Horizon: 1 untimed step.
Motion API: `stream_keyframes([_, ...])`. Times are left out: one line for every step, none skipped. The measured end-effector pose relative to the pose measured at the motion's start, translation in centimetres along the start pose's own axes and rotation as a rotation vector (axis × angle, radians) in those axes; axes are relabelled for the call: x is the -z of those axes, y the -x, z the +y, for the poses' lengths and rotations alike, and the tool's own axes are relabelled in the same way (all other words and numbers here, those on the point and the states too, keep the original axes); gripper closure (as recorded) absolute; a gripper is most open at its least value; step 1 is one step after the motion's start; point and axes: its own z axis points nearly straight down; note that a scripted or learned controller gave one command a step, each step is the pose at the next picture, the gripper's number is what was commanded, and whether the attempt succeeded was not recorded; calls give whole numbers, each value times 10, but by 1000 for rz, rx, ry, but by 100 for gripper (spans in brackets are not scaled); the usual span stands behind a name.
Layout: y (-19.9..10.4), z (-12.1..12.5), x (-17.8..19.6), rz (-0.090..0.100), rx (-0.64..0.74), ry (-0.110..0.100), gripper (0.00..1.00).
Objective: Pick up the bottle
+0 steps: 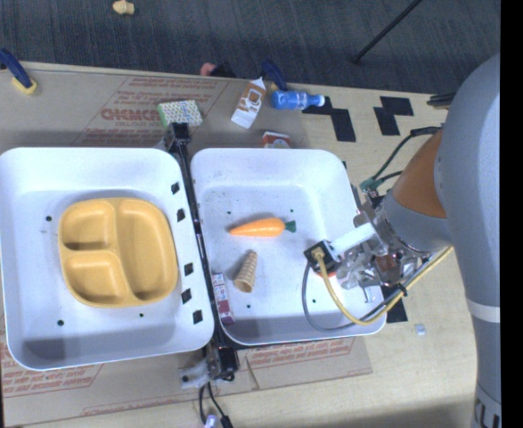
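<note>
While over right bin's right edge, tool opening unreadable; bottle well apart.

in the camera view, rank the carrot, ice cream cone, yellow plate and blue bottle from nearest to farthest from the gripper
From the gripper, at the right bin's right edge:
1. Carrot, right bin, middle.
2. Ice cream cone, right bin, just below the carrot; nearly as close, hard to separate.
3. Blue bottle, on the bench beyond the bins.
4. Yellow plate, left bin.

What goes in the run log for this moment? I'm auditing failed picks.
gripper: over right bin's right edge, nothing visibly held | bottle: on bench beyond bins | right bin: carrot, cone
</note>
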Motion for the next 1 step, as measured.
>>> stream_keyframes([5, 24, -13, -1, 0, -1, 100])
